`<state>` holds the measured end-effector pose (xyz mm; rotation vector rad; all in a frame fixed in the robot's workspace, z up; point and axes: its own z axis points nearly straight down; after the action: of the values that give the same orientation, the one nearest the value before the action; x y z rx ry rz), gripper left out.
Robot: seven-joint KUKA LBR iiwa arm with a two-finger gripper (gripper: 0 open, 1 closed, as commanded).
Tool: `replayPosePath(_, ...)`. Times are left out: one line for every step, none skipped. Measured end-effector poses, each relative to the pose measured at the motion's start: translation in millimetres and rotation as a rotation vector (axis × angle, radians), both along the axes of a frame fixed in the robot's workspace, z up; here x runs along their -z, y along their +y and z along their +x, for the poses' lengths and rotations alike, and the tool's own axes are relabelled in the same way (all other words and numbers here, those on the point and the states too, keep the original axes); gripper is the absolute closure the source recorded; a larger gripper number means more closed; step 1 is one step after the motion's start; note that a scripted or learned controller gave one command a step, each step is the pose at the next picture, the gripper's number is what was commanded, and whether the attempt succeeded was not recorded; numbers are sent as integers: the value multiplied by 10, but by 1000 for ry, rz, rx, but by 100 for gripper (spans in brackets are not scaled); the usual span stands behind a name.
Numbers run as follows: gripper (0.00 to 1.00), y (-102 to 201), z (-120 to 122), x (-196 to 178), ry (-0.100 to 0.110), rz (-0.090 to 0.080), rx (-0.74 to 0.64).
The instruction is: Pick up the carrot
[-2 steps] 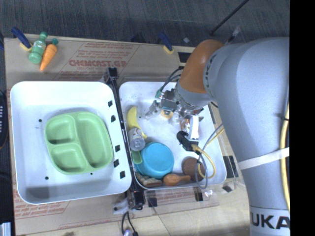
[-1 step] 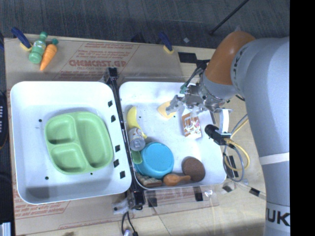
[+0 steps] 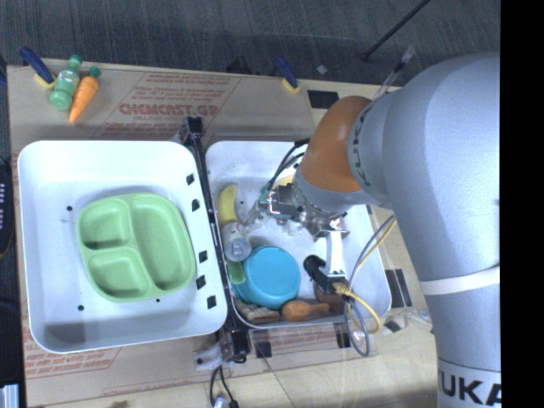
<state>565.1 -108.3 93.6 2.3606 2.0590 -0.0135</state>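
This is a robotics lab or test cell — not a kitchen, despite the tableware. A large grey industrial arm (image 3: 442,194) with an orange band reaches over a bench (image 3: 170,100) covered in printed brown cardboard, with blue clamps (image 3: 36,65) gripping its far edge. Two shallow white bins (image 3: 42,168) sit side by side, holding toy-like plastic items — a green divided tray (image 3: 136,245), a blue bowl (image 3: 270,274). Loose cables (image 3: 361,300) trail nearby, above dark carpet (image 3: 212,15).

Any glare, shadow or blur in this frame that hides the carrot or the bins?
Camera view: evenly lit, mildly soft overall. The carrot, outside the bins, is sharp enough and unshadowed. The arm looms large over the right bin, casting shadow there. No harsh glare on the left bin.
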Motion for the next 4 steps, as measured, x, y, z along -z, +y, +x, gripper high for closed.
replayPosePath(0,-794,147,-686,0,8,-49)
replayPosePath(0,33,-484,-42,2,14,-79)
replayPosePath(100,27,-434,-165,-12,8,-87)
replayPosePath(100,-827,-477,9,3,11,-247)
